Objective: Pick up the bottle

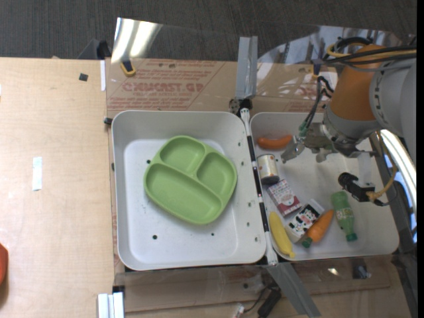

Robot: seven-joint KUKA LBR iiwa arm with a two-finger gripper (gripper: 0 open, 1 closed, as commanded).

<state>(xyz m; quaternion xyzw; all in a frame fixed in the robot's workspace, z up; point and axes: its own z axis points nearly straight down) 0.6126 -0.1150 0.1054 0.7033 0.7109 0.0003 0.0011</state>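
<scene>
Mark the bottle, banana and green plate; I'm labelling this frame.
bottle [344,215], camera view, middle of its green body.
banana [280,234], camera view, middle of its length.
green plate [191,179], camera view, central divider.

Green bottle [343,214] (lying flat) in right bin's [371,247] near corner, beside carrot [318,226].

The arm [391,91] is pale grey and rounded, with smooth glossy casing that catches bright streaks of light. An orange band [354,88] wraps it above the wrist. Black and yellow cables [361,48] loop over the top of it. Below the band sits a grey metal flange with dark fittings.
</scene>
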